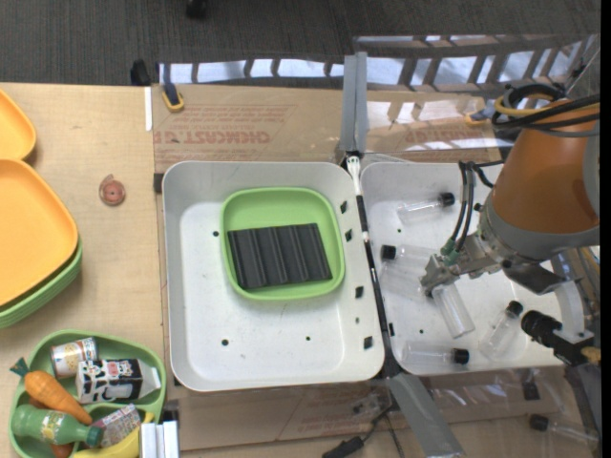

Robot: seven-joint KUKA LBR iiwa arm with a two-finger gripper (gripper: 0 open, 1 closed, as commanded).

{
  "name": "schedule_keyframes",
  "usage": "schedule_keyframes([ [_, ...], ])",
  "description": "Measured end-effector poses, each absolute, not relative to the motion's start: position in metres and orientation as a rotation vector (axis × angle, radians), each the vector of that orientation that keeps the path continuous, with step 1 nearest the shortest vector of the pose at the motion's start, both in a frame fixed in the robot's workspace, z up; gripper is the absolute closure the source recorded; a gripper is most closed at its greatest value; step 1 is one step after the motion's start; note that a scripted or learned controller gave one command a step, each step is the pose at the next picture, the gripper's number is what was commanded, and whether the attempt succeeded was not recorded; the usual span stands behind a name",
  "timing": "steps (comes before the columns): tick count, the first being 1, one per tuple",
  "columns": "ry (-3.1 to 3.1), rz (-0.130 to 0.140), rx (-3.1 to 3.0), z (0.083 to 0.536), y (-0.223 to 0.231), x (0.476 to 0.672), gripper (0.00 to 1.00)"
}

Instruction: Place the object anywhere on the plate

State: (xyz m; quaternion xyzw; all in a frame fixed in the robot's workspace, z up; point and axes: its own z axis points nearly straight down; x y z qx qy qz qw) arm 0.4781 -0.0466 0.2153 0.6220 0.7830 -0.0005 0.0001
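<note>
A green square plate (pixel 280 204) sits in the left white bin (pixel 191 284), and a dark grey ribbed slab (pixel 281 256) lies flat on it. The right white bin (pixel 406 175) holds several clear vials with black caps. My gripper (pixel 439 275) is low in the right bin, at the upper end of one clear vial (pixel 455 313) that lies on the bin floor. Whether that vial is gripped is hidden by the wrist. The arm's orange band (pixel 549 184) rises to the right.
Other vials lie at the right bin's back (pixel 425 206), front (pixel 431 356) and right (pixel 501 330). A loose black cap (pixel 389 252) sits near the divider. Orange plates (pixel 29 227) and a bowl of toy food (pixel 81 399) stand on the wooden table at the left.
</note>
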Motion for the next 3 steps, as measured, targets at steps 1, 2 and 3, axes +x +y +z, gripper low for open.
schedule_keyframes([
  [1,2.536,-0.004,1.856,0.191,-0.003,0.517,1.0],
  [2,2.612,-0.003,1.746,0.2,0.02,0.542,1.0],
  [3,2.612,-0.003,1.746,0.2,0.02,0.542,0.0],
])
